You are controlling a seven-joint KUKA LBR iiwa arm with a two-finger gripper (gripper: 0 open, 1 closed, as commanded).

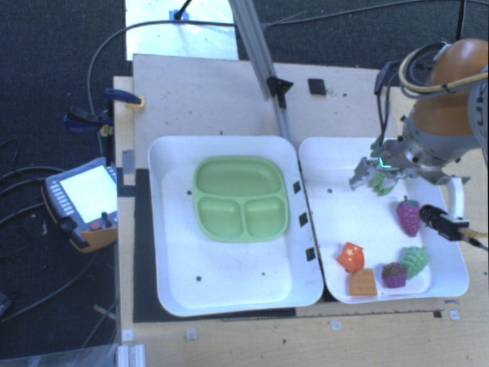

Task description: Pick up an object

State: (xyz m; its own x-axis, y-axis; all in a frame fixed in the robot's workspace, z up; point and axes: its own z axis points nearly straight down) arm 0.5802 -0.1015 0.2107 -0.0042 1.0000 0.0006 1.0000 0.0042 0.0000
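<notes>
Robot lab: teach pendant (82, 205) at frame left, loose cables (107, 48) over dark carpet, clamps (103, 109) on bench edge.

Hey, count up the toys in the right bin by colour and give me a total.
Purple: 2, the grapes and a small toy
Orange: 2, a block and a starred toy
Green: 1, a bumpy toy
Total: 5
</notes>
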